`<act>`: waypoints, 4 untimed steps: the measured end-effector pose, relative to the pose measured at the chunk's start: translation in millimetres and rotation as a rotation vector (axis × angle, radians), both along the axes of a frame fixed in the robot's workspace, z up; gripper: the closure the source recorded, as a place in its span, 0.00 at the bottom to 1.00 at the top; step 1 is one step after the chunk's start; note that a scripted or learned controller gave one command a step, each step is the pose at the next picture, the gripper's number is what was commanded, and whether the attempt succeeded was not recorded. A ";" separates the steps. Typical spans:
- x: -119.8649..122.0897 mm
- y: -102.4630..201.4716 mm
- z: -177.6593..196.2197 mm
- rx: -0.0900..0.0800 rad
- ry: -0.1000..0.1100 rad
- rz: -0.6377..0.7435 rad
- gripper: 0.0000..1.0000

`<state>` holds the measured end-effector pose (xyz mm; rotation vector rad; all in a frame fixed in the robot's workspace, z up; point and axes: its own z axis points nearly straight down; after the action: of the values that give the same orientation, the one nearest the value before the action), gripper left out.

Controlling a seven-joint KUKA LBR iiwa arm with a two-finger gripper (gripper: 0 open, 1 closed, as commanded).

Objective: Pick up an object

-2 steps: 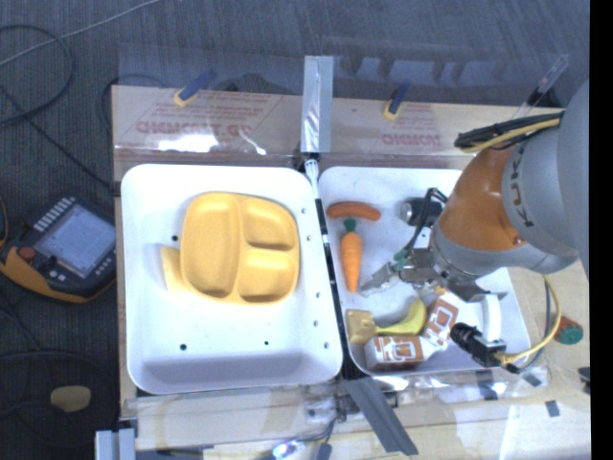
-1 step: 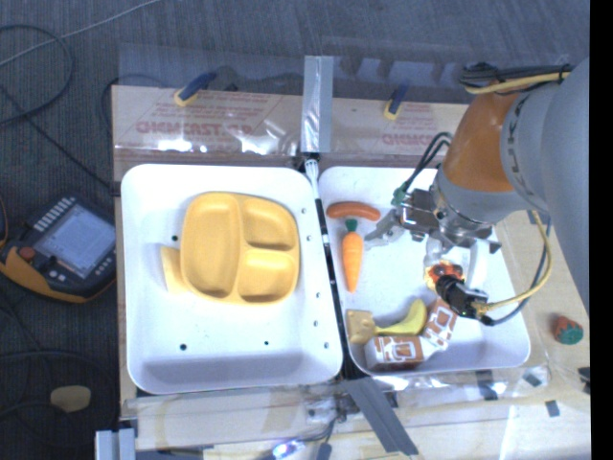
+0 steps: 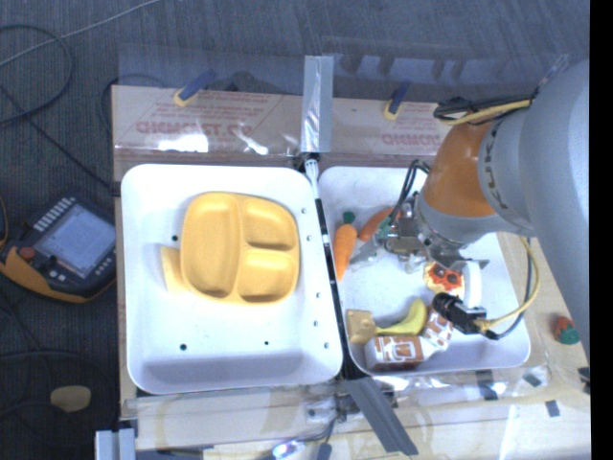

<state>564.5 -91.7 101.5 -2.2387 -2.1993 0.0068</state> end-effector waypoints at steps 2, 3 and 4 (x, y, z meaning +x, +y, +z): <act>29.0 -34.8 27.3 -0.005 0.002 -0.087 0.00; 76.8 -25.4 -12.9 -0.007 -0.010 -0.021 0.00; 76.7 -25.0 -3.5 -0.008 -0.008 -0.020 1.00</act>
<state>641.2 -116.7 98.0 -2.2690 -2.1853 0.0066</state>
